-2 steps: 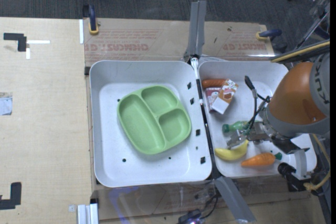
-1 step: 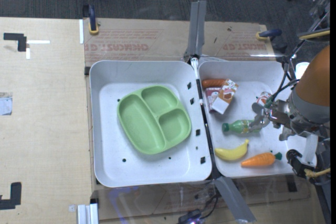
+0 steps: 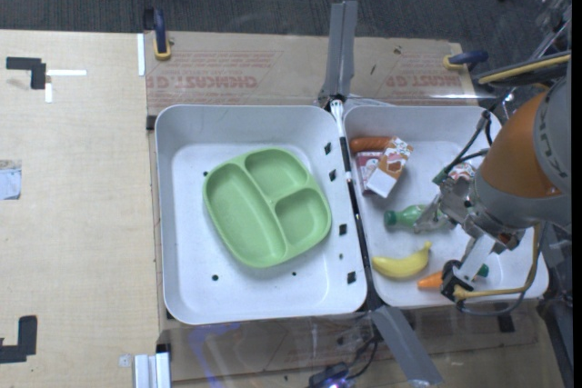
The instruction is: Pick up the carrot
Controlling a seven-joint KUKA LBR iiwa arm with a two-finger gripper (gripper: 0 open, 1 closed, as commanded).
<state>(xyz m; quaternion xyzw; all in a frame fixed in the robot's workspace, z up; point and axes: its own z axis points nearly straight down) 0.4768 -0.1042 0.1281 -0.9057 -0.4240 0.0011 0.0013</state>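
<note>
The carrot (image 3: 429,282) is a small orange piece lying near the front wall of the right bin (image 3: 427,297), just right of a yellow banana (image 3: 403,263). Part of the carrot is hidden behind the robot's wrist hardware. My gripper (image 3: 440,213) hangs over the middle right of that bin, behind the carrot and apart from it. It is right against the end of a green bottle (image 3: 406,216). Whether it touches the bottle I cannot tell.
A snack packet (image 3: 383,167) and an orange-red sausage-shaped piece (image 3: 366,143) lie at the back of the right bin. The left bin (image 3: 182,223) holds a green divided plate (image 3: 266,206). The divider wall (image 3: 350,195) separates the bins.
</note>
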